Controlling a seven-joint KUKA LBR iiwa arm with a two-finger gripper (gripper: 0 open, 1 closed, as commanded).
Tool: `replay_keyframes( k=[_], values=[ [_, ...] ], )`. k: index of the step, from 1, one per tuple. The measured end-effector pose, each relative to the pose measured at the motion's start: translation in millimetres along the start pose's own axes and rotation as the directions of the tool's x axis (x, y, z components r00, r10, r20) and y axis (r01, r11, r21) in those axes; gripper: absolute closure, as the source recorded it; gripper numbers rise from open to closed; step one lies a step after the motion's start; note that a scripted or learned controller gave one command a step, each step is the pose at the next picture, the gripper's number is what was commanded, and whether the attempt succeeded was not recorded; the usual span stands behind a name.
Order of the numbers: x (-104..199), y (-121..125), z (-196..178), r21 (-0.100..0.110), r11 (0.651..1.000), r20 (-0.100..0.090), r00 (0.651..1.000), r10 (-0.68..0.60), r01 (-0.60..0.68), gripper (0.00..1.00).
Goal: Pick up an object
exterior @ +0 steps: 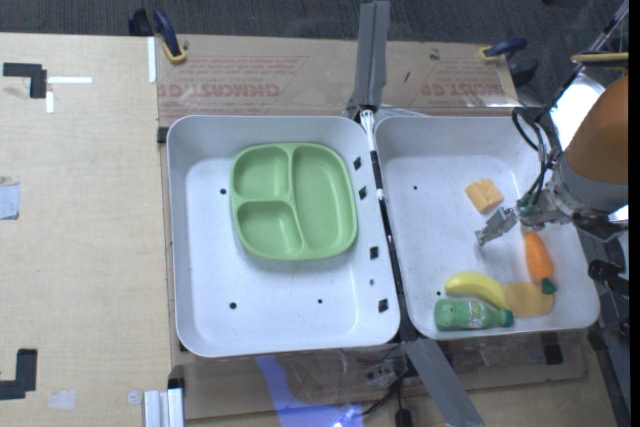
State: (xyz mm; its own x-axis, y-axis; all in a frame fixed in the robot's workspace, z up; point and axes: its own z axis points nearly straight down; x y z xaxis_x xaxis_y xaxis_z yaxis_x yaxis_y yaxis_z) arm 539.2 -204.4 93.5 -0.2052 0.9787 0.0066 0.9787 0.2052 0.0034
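I see the gripper (pixel 500 225) low in the right bin (pixel 430 165), arm entering from the right. Fingers look spread a little, nothing between them. Nearest object is the carrot (pixel 538 257), just right of the tips and apart from them: orange, tapered, smooth. The tan block (pixel 484 195) lies just up-left of the gripper, squarish, spongy-looking. Below it I count one banana (pixel 476 288), yellow and curved, touching one green bottle (pixel 471 316) lying on its side. One flat orange-yellow piece (pixel 528 298) sits beside the carrot's lower end; shape unclear. That makes five loose objects, all in the right bin. Left bin (pixel 200 245) holds one pale green plate (pixel 294 201), three compartments, rounded corners, matte plastic. Both bins are shallow, white and glossy.
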Motion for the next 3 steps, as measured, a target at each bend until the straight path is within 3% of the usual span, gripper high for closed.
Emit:
replay_keyframes(
  k=[1,2,3],
  values=[
    [-2,0,-9,-0.001,1.0,0.005,1.0,0.004,-0.004,1.0],
    [28,88,2,0.003,0.999,0.007,0.999,0.033,-0.033,1.0],
    [96,143,-98,0.002,0.998,0.009,0.998,0.062,-0.062,1.0]
  ],
)
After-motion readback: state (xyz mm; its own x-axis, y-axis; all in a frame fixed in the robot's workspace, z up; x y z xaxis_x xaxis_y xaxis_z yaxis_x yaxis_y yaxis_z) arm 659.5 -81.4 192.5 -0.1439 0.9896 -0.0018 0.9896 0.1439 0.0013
